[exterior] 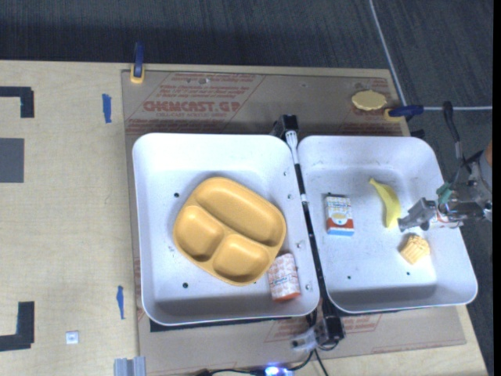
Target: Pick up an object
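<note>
The right bin point(368, 292) holds three small items. A yellow banana point(386, 202) lies near its middle right, a small orange and white carton point(339, 214) sits left of it, and a yellow corn-like piece point(414, 248) rests further forward. My gripper point(415, 216) reaches in from the right edge, hanging just right of the banana and just above the corn piece. Nothing shows in its grasp.
The left bin point(153, 163) carries a large yellow three-compartment tray point(228, 229) and a small orange-labelled bottle point(283, 277) at its front right corner. A tan disc point(369, 100) and a blue clamp point(401, 111) sit on the board behind the right bin.
</note>
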Available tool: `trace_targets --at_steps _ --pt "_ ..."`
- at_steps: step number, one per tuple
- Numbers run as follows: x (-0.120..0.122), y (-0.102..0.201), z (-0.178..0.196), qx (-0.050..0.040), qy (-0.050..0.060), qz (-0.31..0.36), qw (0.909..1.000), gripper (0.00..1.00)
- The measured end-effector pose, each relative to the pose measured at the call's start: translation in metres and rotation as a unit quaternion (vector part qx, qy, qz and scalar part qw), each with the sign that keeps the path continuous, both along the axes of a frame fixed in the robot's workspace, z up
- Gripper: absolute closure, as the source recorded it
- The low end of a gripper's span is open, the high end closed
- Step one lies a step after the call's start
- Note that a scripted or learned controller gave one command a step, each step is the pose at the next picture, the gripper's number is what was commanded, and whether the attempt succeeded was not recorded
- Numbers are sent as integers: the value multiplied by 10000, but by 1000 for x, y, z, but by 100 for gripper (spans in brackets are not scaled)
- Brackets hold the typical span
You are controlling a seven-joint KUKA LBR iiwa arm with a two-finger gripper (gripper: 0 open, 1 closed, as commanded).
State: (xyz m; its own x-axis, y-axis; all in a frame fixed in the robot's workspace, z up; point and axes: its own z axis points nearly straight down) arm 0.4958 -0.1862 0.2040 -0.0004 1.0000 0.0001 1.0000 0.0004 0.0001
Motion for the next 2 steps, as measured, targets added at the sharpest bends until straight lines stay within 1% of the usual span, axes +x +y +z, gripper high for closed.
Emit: trace_targets --at_steps 1,2 --pt "-8 34 -107 -14 -52 5 10000 0" --pt "-7 34 -97 -24 -74 4 10000 100"
